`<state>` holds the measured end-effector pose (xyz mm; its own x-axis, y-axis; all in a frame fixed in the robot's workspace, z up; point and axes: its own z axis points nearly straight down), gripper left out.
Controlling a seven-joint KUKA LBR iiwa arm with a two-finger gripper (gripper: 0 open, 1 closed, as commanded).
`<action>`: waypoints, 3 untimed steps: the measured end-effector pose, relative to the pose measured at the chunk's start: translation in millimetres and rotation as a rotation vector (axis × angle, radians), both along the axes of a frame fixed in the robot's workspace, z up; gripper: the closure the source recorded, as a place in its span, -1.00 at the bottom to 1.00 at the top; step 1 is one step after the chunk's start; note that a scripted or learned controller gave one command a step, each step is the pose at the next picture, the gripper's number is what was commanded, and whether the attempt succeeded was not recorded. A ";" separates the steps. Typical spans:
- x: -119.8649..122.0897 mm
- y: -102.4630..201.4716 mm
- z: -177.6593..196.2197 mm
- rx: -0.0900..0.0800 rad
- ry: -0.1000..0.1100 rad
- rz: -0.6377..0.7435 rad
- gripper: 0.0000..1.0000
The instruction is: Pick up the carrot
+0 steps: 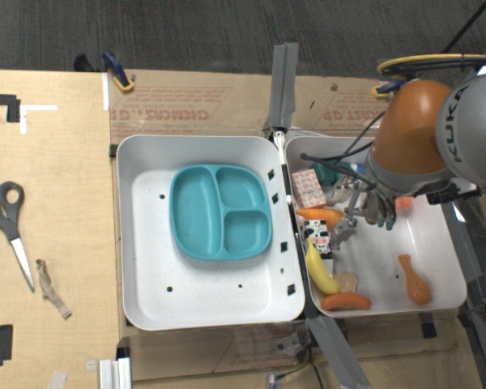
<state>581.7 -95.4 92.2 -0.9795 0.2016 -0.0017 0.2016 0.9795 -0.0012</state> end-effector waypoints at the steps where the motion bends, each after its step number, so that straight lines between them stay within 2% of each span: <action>1: -16.4 -1.2 -0.2 0.001 0.000 0.039 -1.00; 2: -15.7 -0.4 0.1 0.000 -0.001 0.299 -1.00; 3: -51.1 0.0 0.7 0.001 -0.002 0.250 -1.00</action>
<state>530.6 -95.5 93.0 -0.9989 -0.0471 -0.0031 -0.0471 0.9989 0.0000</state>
